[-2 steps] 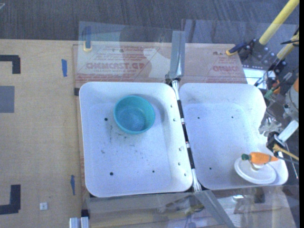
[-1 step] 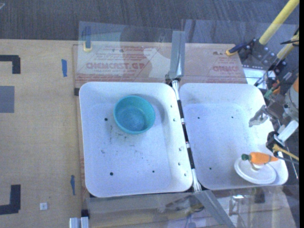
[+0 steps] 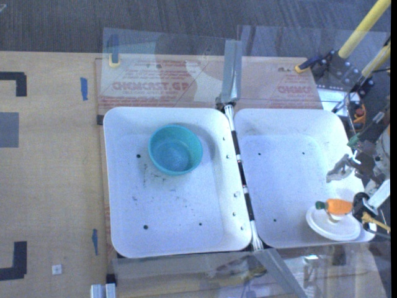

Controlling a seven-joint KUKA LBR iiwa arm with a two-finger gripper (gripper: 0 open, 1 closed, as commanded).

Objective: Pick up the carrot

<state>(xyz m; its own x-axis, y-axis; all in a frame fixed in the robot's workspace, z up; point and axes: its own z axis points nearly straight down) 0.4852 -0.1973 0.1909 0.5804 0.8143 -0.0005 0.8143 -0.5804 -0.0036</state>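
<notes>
At lower right, the carrot [image 3: 338, 206] lies on a white plate [image 3: 332, 226] in the right bin [image 3: 285, 185]; likely light, stiff, slippery, best pinched mid-body. Whether the jaws are wide or narrow, I cannot tell

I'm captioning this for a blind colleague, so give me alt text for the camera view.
An orange carrot lies on a white plate in the right bin, near its lower right corner, with the gripper just above it. A teal bowl sits in the left bin.
</notes>
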